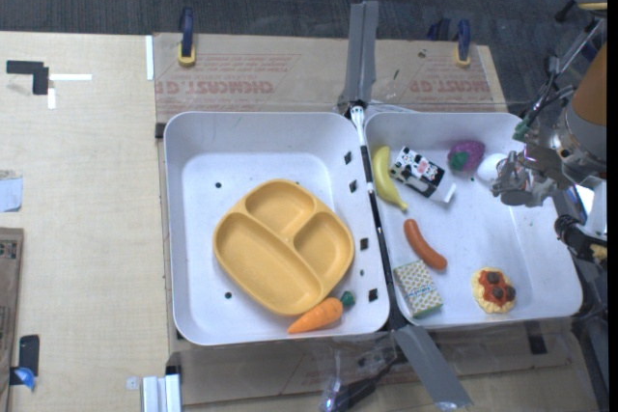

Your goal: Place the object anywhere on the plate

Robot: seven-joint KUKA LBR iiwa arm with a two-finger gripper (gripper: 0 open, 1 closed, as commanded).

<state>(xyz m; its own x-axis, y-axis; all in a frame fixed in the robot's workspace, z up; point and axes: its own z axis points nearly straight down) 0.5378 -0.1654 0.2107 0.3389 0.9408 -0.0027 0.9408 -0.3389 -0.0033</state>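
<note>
Camera view crops arm; gripper (512, 180) seemingly blurred.

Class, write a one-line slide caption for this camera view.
Gripper at right bin's edge; yellow divided plate in left bin, carrot beside it.

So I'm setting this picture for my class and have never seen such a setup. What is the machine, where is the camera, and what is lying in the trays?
One camera looks down at a slant on two white bins. The robot arm reaches in from the right; its gripper hangs over the right bin, with nothing visibly held. The left bin holds a yellow plate with a carrot beside it. The right bin holds a banana, a milk carton, a purple fruit, a sausage, a small box and a tiny pizza.
</note>
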